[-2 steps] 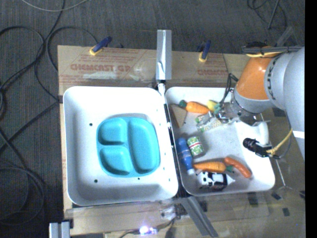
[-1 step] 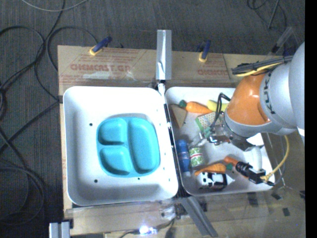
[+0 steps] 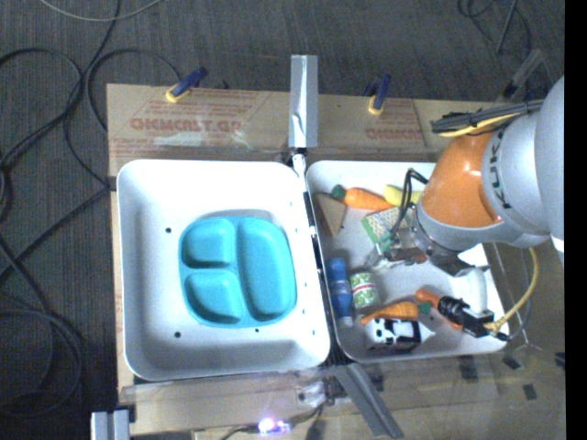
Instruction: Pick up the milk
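The milk (image 3: 396,334) is a small carton with black and white cow patches, lying near the front edge of the right bin (image 3: 415,170). An orange carrot (image 3: 389,313) rests just behind it, touching its top. My gripper (image 3: 400,248) hangs over the middle of the right bin, above and behind the milk, beside a green packet (image 3: 379,225). The orange wrist band and grey arm cover most of it.
A blue bottle (image 3: 338,287) lies along the right bin's left wall, with a green can (image 3: 363,291) next to it. A second carrot (image 3: 365,197) and a yellow piece (image 3: 396,193) lie at the back. The left bin (image 3: 147,246) holds a blue divided tray (image 3: 238,269).
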Available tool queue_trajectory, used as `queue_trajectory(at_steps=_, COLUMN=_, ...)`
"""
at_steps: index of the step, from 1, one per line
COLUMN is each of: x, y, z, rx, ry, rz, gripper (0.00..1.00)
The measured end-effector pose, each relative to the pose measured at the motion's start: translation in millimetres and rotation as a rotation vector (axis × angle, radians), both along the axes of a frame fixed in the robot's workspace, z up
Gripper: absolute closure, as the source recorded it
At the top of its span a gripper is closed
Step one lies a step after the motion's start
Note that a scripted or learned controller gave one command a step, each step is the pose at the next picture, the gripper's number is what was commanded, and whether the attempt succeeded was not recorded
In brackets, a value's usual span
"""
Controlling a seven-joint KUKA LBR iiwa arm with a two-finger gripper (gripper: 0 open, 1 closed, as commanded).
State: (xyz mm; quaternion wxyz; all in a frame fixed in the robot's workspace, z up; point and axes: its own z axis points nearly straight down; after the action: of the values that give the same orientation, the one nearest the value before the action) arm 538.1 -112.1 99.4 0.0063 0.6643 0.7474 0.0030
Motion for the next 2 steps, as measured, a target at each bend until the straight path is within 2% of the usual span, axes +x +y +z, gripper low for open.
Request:
queue_trajectory(at_steps=1, x=-0.1, y=-0.4, z=0.0, rx=-0.001, ry=0.0, rz=-0.001, gripper=0.0)
queue_trajectory(at_steps=2, x=-45.8, y=-34.6, z=-8.5, rx=-0.002, ry=-0.015, rz=-0.105, gripper=0.0)
